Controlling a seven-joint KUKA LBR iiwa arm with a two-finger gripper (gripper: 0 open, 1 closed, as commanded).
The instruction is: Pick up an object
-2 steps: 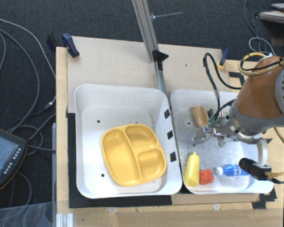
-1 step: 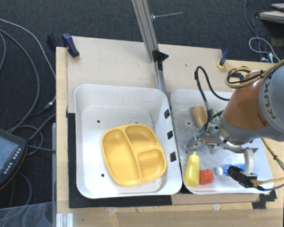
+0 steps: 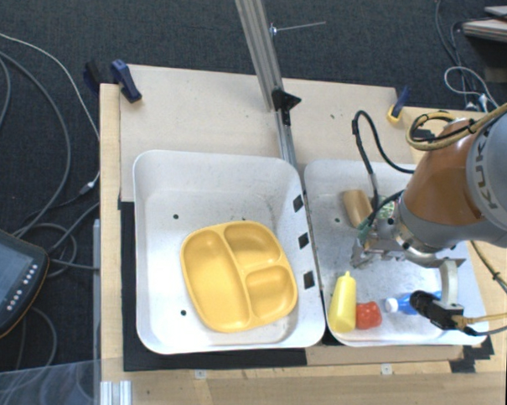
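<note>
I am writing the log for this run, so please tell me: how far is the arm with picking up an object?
Done: the arm has reached over the right bin, its gripper low above the floor. In hand: nothing visible between the fingers. Left: the grasp and lift. The yellow bottle, red object, blue-and-white item and brown piece lie in the bin; the yellow plate lies in the left bin.

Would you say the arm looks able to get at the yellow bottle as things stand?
Probably yes. The bottle lies at the right bin's near left edge with open floor above it, and the pincer hangs just up and to the right. The red thing beside it may crowd one side.
</note>
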